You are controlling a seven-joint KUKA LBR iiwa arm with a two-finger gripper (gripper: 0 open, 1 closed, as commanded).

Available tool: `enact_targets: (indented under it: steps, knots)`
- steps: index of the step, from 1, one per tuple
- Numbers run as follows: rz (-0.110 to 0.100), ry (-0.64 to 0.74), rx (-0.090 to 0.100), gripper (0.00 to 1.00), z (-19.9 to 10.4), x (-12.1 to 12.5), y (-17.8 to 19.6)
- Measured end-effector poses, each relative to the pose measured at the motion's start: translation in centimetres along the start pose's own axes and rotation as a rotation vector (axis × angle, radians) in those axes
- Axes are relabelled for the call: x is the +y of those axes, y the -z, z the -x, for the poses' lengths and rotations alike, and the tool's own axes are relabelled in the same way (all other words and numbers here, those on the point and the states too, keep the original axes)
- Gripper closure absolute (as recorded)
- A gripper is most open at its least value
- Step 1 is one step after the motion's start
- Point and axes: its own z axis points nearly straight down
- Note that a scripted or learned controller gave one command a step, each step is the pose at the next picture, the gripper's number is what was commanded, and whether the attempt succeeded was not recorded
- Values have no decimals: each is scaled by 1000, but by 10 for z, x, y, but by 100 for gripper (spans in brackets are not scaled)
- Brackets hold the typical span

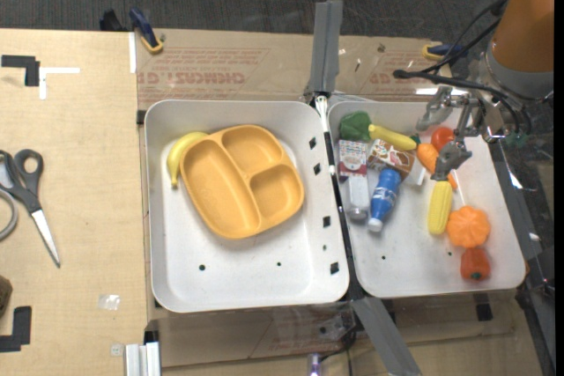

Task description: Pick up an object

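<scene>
The right bin holds several toy foods. Among them are a green piece, a yellow stick, a red tomato, an orange carrot, a corn cob, an orange pumpkin and a red pepper. A blue bottle, a clear bottle and a snack packet lie at the bin's left. My gripper hangs low over the bin's upper right, right beside the carrot and just above the corn cob's top end. Nothing visibly sits in its grasp.
The left bin holds a yellow divided plate with a banana at its left rim. Scissors lie on the wooden bench at far left. A blue clamp sits at the cardboard's back corner. Cables trail by the arm.
</scene>
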Motion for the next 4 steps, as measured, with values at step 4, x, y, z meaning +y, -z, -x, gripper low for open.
enact_targets:
  steps: [4]
  knots:
    - [2,-173,-11,0,-99,-61,-148]
